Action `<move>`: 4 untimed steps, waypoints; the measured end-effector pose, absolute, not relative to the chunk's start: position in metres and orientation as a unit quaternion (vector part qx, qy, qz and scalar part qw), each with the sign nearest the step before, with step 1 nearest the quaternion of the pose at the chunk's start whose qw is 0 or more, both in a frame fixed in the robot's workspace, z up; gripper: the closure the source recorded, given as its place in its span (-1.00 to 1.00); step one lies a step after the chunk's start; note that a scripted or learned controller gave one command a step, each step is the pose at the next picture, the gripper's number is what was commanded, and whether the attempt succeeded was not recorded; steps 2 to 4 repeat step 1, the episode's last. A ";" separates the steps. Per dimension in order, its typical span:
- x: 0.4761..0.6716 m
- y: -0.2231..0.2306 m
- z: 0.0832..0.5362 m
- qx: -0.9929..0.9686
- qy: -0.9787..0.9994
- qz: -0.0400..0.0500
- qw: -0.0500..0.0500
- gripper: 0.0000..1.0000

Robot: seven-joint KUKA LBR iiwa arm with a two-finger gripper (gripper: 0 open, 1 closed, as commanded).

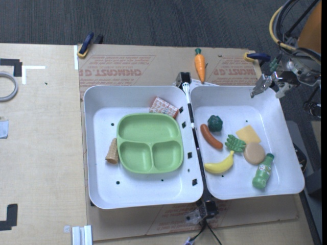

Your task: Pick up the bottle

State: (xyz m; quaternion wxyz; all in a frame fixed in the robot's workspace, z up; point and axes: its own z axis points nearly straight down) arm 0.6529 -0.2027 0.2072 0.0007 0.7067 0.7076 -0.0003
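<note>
The bottle (pixel 262 172) lay untouched in the right bin (pixel 286 126), near its front right corner, beside the bun (pixel 254 153). The gripper (pixel 264 84) was held above the bin's far right corner; its finger state could not be told. The approach was judged not yet begun: a move forward and down over the bottle was needed.

Readable text: cardboard sheet print only.
Cardboard sheet (pixel 133 65) under the bins carries red print, upside down from this camera. One block sits well left of the gripper (pixel 265 84), past the carrot (pixel 199 64); it looks like "CHEMAST GP", not certain. A second red block lies just left of the gripper and is too blurred to read. The bottle (pixel 262 172) label and the small patterned packet (pixel 163 106) in the left bin (pixel 97 188) are too small to read.
</note>
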 end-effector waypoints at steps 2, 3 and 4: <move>0.654 -0.203 0.217 0.706 0.709 0.000 0.002 1.00; 0.654 -0.203 0.217 0.706 0.709 0.000 0.002 1.00; 0.654 -0.203 0.217 0.706 0.709 0.000 0.002 1.00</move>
